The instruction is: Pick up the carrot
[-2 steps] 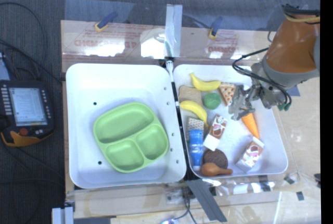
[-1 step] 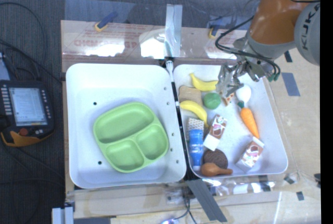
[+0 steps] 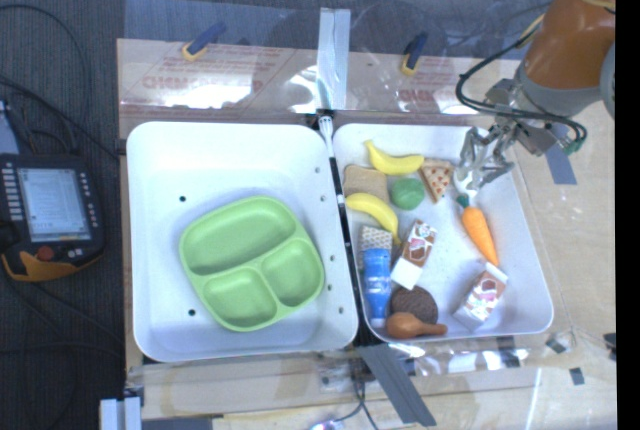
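At the far left, off the desk, a handheld control pendant point(image 3: 50, 213) lies on dark carpet with its cable looping away. The left white bin point(image 3: 160, 148) holds a green divided plate point(image 3: 252, 261) with three compartments, set a little toward the bin's near right corner.

The right white bin point(image 3: 530, 303) is crowded. Along its left side, from far to near, sit a yellow banana point(image 3: 393, 159), a second banana point(image 3: 371, 209) lying partly over a tan slice of bread point(image 3: 364, 181), then a blue can point(image 3: 377, 282) lying on its side. A green round ball-like toy point(image 3: 406, 192) rests just beside a pizza slice point(image 3: 435, 180). Near the middle lies a small carton point(image 3: 414, 257), with a brown cookie-like piece point(image 3: 413, 302) and a chicken drumstick point(image 3: 413, 325) at the near edge. Another small carton point(image 3: 481, 297) lies toward the near right corner.

The carrot point(image 3: 480, 231) lies in the right part of this bin, green top pointing away, orange tip toward the near right. The jaws point(image 3: 478, 174) hang just above its leafy end, spread apart with nothing between them. The arm's orange band point(image 3: 570, 28) shows at upper right.
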Motion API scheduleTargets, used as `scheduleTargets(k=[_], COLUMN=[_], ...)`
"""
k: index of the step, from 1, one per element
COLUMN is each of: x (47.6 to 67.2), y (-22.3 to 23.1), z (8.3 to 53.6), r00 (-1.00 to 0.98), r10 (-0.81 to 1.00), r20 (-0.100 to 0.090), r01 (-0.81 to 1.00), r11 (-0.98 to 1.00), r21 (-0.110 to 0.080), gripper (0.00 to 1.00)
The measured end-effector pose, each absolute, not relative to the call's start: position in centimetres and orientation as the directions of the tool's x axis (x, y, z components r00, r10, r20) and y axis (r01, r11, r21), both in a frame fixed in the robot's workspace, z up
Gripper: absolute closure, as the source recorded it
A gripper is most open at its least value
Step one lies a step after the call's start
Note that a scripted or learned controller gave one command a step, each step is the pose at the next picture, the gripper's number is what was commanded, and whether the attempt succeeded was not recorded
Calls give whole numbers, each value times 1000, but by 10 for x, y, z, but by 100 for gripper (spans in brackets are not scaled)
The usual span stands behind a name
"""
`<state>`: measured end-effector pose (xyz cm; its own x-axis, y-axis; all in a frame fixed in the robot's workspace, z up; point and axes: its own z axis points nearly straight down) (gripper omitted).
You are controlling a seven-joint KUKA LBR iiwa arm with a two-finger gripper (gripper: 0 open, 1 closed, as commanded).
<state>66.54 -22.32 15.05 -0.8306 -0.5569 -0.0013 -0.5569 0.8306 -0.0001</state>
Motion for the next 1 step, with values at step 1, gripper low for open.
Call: scheduleTargets(k=[1], x=[666], y=[-222], z=[151], r00=[-830], r10=[-558], r20=[-3], r01=[-558], r11=[830], r21=[-1], gripper=[0])
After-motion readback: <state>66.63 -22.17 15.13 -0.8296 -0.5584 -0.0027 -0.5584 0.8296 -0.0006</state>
